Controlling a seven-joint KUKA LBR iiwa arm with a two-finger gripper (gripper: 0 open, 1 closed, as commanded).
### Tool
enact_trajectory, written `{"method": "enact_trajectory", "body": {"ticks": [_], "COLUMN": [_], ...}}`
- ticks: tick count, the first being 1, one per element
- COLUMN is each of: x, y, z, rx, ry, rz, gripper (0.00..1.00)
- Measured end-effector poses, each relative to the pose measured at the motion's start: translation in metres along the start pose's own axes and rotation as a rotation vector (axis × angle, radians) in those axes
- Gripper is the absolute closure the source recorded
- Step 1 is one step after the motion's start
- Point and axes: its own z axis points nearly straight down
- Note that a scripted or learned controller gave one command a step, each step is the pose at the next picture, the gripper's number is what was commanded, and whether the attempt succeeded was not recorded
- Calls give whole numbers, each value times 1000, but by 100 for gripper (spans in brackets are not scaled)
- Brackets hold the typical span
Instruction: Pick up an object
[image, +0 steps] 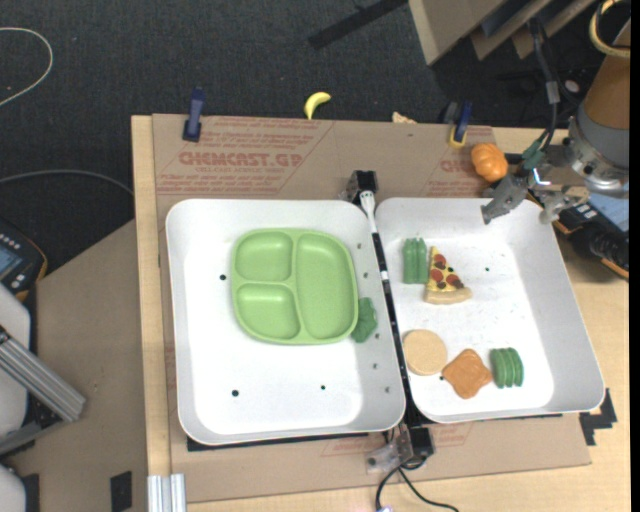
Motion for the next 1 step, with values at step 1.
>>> {"method": "enact_trajectory", "body": {"ticks": [1], "x": [-21], "y": [-33], "z": [139], "rx": [13], "ry": [3], "rz": [4], "gripper": [0]}}
